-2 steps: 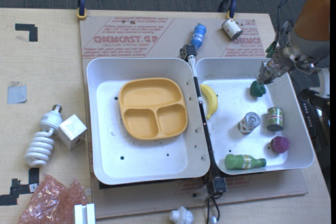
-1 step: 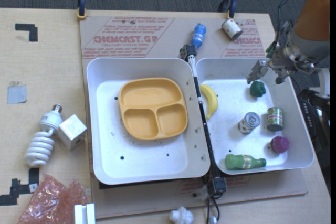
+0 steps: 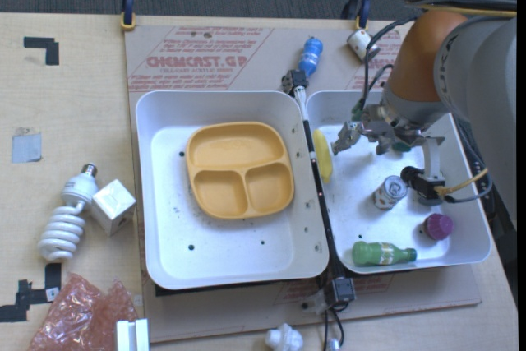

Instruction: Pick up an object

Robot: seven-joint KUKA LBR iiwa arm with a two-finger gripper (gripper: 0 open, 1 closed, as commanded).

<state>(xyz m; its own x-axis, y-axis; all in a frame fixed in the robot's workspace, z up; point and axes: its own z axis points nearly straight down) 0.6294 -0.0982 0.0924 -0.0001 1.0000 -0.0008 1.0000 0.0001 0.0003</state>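
The end effector [image 3: 362,133] hovers over the right white plastic bin [image 3: 467,251], spread and empty; next it must descend onto the small silver can [image 3: 389,192].

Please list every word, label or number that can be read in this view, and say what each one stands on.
"CHEMCAST G P" in large red letters on the brown protective sheet behind the left bin.
Smaller red lines around it on the same sheet: too small to read.
Red print on the sheet behind the right bin: partly hidden, unreadable.
Label on the green bottle: blurred.
Markings on the small can: blurred.
Label on the blue bottle: blurred.
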